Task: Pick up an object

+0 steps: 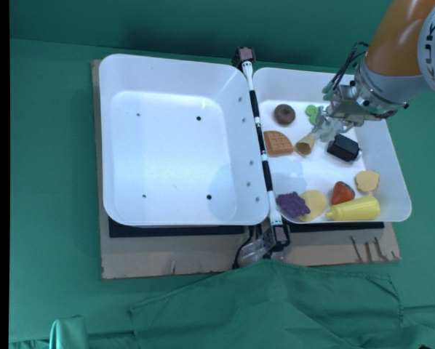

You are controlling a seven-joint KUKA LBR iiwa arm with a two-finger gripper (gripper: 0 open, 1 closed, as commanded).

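A yellow mustard bottle [354, 209] lies along the right bin's [394, 177] near edge. My gripper [325, 128] hangs just beside an ice-cream cone [305, 146] mid-bin; I cannot tell how open it is or whether it holds anything. I judge the tapered cone could squirt sideways when squeezed.

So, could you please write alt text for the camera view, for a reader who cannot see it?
A grey and orange robot arm's gripper hangs over the right-hand white bin, just beside a toy ice cream cone. Around it lie a donut, a waffle, purple grapes, a strawberry and a yellow bottle.
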